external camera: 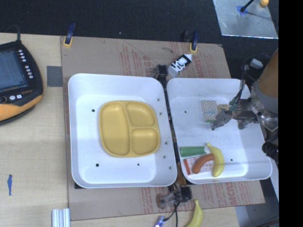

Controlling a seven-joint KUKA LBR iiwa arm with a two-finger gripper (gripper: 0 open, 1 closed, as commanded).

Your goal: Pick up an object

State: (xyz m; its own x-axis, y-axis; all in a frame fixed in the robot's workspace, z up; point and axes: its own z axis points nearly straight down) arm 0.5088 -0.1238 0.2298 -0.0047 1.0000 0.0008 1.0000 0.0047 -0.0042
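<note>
Camera view: two shallow white bins sit side by side on a cardboard sheet; the left bin (pixel 80 126) holds a yellow divided plate (pixel 129 128) lying flat near its middle; the right bin (pixel 189 93) holds the candidate objects. A small patterned packet (pixel 209 109) lies toward the far side of that bin; a green block (pixel 192 151), a reddish sausage (pixel 203 162) and a yellow banana (pixel 217 160) are grouped at the near side, the sausage and banana touching or very nearly so.

The arm enters from the right, and the gripper (pixel 227 117) hangs low over the right bin, just right of the packet; its fingers stand apart with a narrow gap between them, and nothing is seen between them; whether the tips touch the bin floor cannot be told.

Judgement: no object is yet secured; the packet is the nearest target and the likely one.

Risks noted: the packet is flat and thin, so the fingers may close above it or slide over it and come up empty; a descent slightly off line would push it along the smooth floor rather than trap it; should the arm go for the near group instead, the crowded items may be nudged against each other and the bin wall, spoiling the grasp.
</note>
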